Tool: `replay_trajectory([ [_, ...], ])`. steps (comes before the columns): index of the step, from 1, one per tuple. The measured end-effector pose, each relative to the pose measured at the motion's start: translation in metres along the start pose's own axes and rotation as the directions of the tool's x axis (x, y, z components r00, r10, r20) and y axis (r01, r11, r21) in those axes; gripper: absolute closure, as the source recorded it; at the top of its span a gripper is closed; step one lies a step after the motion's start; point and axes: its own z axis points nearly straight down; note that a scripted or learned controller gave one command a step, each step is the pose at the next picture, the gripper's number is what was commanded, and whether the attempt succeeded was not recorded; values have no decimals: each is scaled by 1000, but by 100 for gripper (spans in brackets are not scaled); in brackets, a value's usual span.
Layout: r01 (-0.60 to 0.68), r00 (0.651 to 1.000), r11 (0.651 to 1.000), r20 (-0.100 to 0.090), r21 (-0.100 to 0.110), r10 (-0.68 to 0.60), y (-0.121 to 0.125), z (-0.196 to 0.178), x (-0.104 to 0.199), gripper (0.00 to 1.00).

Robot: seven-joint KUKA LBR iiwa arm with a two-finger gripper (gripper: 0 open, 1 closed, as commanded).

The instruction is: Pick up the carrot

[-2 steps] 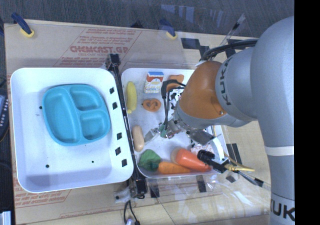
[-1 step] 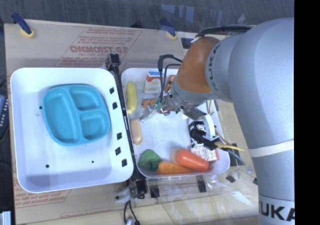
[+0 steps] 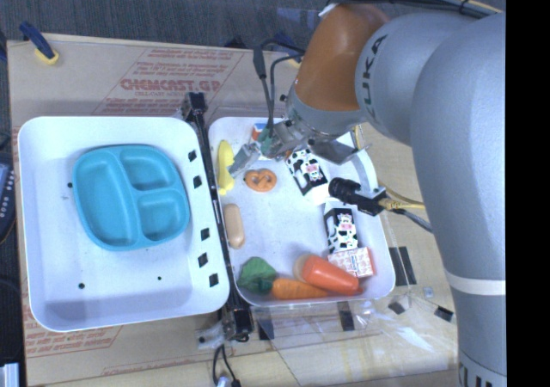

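Half the pincer (image 3: 258, 150) hides under the wrist, grip unreadable; carrot (image 3: 296, 289) lies well apart.

Glossy white plastic bins (image 3: 34, 205), matt blue plastic tray (image 3: 129, 196), smooth carrot (image 3: 296, 289)

Orange carrot (image 3: 296, 289), blue tray (image 3: 131, 196), black-and-white cow-patterned carton (image 3: 342, 230)

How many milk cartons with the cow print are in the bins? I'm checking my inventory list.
2, both in the right bin: one carton beside the pretzel, one carton above the carrot. The arm may hide others.
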Motion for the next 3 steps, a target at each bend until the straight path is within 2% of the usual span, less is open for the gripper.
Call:
replay_trajectory([
  [1,228,974,974,6,1,-228,-12,-120,-61,0],
  [2,327,945,945,3,1,-327,19,-169,-111,0],
  [3,298,954,954,-13,14,-298,-3,-35,-40,0],
])
